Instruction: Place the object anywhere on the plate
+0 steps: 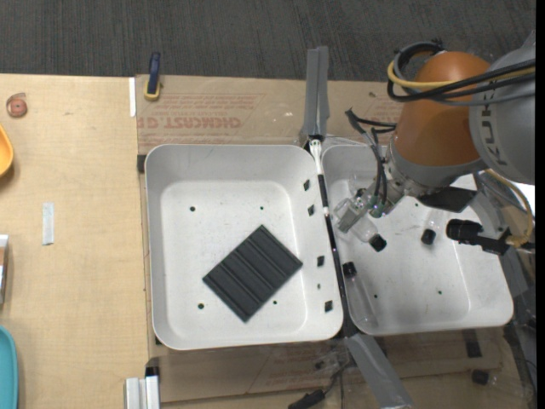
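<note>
Dark grey carpet runs across the top of the view, above a pale wooden bench point(68, 296) with a sheet of brown cardboard point(221, 113) under two shallow white bins set side by side.

Lying flat in the left bin point(170, 169), a dark ribbed rectangular plate point(253, 273) sits turned at an angle, slightly toward the bin's lower right. It is well apart from the gripper, with the wall between the bins separating them.

Over the upper left part of the right bin point(443, 309), the gripper point(364, 220) hangs close to the dividing wall. Its tip is a cluster of silvery, clear and black parts, too small and jumbled to read, so whether the fingers are spread or closed cannot be told, nor whether anything sits between them. A small dark piece point(375, 243) shows just below the tip, and it is unclear whether it belongs to the gripper or lies on the bin floor. Another small dark bit point(428, 236) lies to its right.

Reaching in from the right, the arm point(502, 100) has its grey upper body cut off by the frame edge. Its orange band point(438, 109) bulges above the wrist, with black and yellow cables looping over it. The wrist points down and to the left into the bin.

At the left frame edge, orange and teal shapes are cut off.
</note>
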{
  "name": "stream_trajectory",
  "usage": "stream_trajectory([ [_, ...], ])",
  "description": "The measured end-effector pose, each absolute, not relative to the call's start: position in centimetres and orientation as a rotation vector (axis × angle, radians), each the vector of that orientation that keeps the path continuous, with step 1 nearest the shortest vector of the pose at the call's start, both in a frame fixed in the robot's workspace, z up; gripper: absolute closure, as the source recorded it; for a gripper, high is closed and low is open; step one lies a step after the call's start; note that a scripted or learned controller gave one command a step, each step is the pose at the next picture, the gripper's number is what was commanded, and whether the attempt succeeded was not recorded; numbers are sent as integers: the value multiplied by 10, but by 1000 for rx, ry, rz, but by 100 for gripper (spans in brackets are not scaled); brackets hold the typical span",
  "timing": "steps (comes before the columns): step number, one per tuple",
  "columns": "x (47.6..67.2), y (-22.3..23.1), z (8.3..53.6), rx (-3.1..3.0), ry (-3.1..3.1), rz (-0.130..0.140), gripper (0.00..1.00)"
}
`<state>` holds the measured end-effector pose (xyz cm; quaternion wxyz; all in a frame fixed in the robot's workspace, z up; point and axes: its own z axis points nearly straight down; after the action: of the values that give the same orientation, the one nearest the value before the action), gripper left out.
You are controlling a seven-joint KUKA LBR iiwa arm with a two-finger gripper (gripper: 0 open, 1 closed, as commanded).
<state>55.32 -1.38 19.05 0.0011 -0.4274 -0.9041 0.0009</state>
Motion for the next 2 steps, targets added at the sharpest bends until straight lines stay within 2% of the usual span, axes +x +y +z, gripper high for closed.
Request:
stream_trajectory([
  [1, 489, 60, 191, -651, -3072, 0, 100],
  [2, 558, 63, 300, -397, -3118, 0, 100],
])
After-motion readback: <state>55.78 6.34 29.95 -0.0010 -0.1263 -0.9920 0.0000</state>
